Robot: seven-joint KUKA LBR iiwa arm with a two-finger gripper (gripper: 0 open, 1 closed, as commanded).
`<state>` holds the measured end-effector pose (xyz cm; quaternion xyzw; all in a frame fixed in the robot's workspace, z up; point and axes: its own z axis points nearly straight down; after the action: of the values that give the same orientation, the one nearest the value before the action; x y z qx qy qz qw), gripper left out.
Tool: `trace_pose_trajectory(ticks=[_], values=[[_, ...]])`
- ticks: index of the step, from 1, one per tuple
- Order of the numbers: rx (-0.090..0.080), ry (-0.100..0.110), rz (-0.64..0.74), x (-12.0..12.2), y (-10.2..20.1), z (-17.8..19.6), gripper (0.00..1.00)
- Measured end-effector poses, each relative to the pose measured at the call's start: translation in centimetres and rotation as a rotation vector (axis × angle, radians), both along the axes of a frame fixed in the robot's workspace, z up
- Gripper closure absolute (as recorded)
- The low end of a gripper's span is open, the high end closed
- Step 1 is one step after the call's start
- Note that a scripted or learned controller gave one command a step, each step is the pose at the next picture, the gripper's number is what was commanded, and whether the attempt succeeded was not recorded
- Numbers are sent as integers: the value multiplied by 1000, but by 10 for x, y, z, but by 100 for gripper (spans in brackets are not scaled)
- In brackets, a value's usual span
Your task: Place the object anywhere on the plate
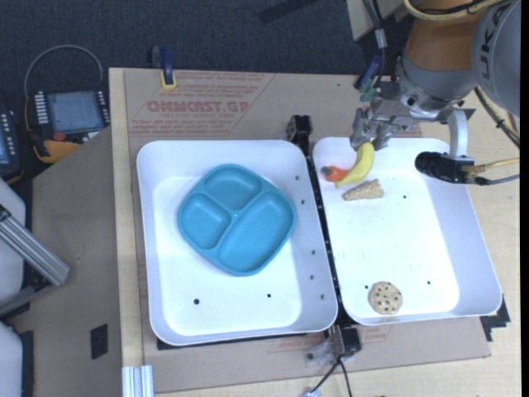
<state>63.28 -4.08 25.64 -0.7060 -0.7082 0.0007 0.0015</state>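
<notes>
Banana [360, 165] is hanging by its top end from the gripper [364, 143], whose fingers are closing on it, above the right bin's [446, 246] far corner. Such a thin hold is risking a slip before reaching the blue plate [237, 218].

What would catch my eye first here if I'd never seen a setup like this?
Probably the bright blue plate with its compartments, sitting in the left bin. Next, the yellow banana at the top of the right bin, directly under the gripper; a cookie lies near that bin's front edge.
</notes>
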Motion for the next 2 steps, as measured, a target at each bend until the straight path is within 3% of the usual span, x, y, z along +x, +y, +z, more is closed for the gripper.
trace_pose_trajectory(ticks=[2], values=[[-1, 0, 0, -20, 100, -1, 100]])
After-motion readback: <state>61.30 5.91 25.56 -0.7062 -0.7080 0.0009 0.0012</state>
